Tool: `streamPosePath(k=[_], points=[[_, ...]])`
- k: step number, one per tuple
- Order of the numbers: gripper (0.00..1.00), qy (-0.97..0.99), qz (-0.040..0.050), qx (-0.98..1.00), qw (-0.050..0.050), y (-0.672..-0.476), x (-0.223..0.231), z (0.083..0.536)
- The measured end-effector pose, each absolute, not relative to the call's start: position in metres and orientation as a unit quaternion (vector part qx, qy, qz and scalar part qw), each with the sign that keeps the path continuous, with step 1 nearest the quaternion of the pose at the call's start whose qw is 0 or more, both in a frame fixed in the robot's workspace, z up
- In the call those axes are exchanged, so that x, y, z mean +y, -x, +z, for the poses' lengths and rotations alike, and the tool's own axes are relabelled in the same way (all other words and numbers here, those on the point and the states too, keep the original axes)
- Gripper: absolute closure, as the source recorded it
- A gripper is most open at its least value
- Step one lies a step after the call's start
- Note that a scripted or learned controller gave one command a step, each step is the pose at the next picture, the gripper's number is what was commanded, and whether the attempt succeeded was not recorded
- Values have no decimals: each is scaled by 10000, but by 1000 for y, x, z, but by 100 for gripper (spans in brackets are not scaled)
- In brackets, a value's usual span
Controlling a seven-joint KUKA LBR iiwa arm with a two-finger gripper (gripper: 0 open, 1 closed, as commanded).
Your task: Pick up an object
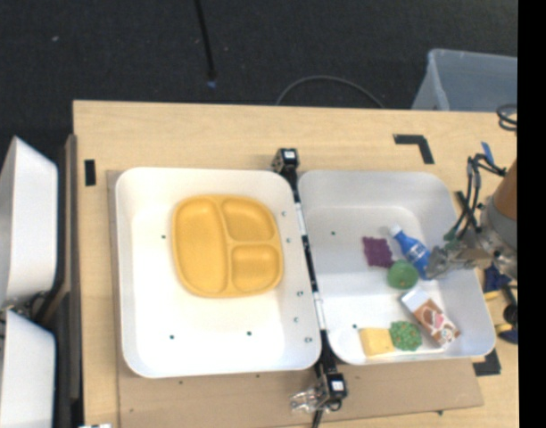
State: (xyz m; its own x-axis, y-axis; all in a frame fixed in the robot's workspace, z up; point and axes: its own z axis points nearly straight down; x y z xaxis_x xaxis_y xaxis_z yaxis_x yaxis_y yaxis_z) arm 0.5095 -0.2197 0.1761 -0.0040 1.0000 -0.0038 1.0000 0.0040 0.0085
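Tool (444, 259) hovering at the right bin's (344, 194) right rim, beside the blue bottle (410, 249); whether it is released or clenched cannot be told.

Taking the green ball (401, 275) as landmark and going near to far: a yellow block (376, 341), a bumpy green piece (405, 334) and a red-and-white packet (431, 319) are lying nearer than the ball along the bin's near edge. The blue bottle is lying just beyond the ball, touching it or nearly so, with the tool at its right end. A purple piece (376, 251) is sitting just left of the ball. Well to the ball's left, a yellow divided plate (227, 244) is resting in the left bin (139, 328). Both bins are sitting on the wooden surface (184, 127).
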Motion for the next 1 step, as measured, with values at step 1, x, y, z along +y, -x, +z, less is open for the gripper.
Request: streamPosePath(k=[1], points=[[100,-7057,14,7085,36,-511,-221,220]])
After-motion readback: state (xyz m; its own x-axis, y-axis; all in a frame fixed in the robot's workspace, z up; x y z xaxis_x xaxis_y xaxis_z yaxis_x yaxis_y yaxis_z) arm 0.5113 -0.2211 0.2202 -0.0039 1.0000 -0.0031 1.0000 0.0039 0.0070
